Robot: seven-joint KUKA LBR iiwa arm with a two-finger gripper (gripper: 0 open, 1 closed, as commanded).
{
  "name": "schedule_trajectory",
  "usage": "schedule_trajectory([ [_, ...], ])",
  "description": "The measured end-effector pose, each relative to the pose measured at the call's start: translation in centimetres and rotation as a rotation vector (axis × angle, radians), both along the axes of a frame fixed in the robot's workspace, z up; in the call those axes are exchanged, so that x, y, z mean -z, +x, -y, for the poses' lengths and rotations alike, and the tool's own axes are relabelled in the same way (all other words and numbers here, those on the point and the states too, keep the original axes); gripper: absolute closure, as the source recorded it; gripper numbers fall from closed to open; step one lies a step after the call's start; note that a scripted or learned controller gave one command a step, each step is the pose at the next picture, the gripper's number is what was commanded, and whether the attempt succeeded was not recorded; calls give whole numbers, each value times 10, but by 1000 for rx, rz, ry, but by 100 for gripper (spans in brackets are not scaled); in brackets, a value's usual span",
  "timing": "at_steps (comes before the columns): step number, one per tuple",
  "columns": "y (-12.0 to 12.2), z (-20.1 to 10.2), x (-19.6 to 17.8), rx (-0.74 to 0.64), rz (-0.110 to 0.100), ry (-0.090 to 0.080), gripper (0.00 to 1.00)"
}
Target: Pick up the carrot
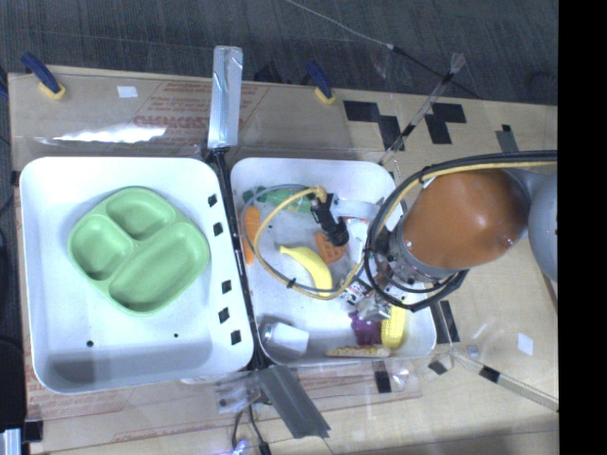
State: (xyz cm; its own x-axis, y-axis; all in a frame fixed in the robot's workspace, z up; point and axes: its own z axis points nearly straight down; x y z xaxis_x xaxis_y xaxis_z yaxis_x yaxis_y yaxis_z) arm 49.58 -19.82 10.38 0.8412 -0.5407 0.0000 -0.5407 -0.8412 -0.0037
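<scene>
**A:** What takes up the most room?

**B:** The bench (85, 112), with two white bins side by side on it. The left bin (38, 254) holds a green plate (142, 249) with three compartments. The right bin (285, 171) is crowded with small things.

**A:** And the arm?

**B:** The arm (465, 218) comes in from the right, its orange band hanging over the right side of the right bin. The gripper (368, 294) sits under the wrist, low in the near-right part of that bin. Cables and the wrist cover it, so I cannot tell whether it is open or closed, or whether it has hold of anything.

**A:** Where is the carrot?

**B:** The carrot (251, 233) lies along the left wall of the right bin, well apart from the gripper. A green thing (270, 197) sits just beyond its far end.

**A:** What else is in there?

**B:** A banana (311, 265) lies in the middle, between the carrot and the gripper. A grey cup (285, 337) lies on its side in the near-left corner. A purple piece (365, 330) and a yellow piece (394, 328) sit side by side at the near wall, just near of the gripper. A small orange block (332, 250) is just right of the banana.
</scene>
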Motion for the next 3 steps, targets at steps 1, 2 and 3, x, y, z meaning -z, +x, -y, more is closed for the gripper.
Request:
schedule_trajectory([
  [1,0,-2,-8,-1,-5,3,100],
  [2,69,-17,13,-33,-6,0,100],
  [3,68,-15,13,-30,-7,0,0],
])
